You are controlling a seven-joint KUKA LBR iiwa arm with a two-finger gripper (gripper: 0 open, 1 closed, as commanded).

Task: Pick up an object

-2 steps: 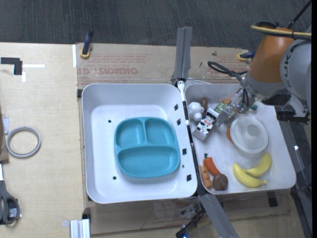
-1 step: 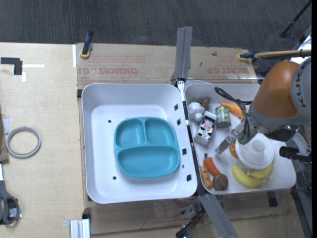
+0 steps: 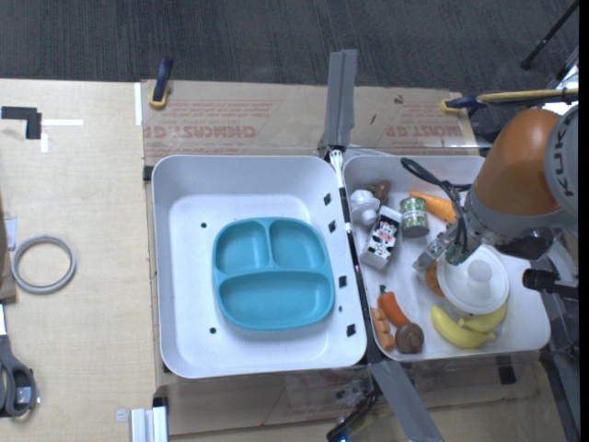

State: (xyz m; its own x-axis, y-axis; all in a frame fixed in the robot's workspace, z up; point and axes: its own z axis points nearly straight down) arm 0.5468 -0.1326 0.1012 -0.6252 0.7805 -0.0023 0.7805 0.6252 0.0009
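Observation:
The right bin [image 3: 532, 337] holds several small items: a white and black carton [image 3: 381, 238], a green can [image 3: 413, 215], a carrot [image 3: 433, 204], a banana [image 3: 467, 328], a white round bowl [image 3: 475, 280], a red-orange piece [image 3: 393, 308], a brown ball [image 3: 409, 338] and a white lump [image 3: 365, 213]. My gripper [image 3: 434, 256] hangs low over the middle of this bin. It sits just left of the white bowl and right of the carton. The orange-banded wrist [image 3: 520, 168] covers the bin's far right part. I see nothing held.
The left bin [image 3: 175, 274] holds a blue divided plate [image 3: 273, 273]. A metal divider bar [image 3: 339, 99] runs between the bins at the back. On the bench at the left lie a grey tape ring [image 3: 41, 263] and scissors [image 3: 17, 387].

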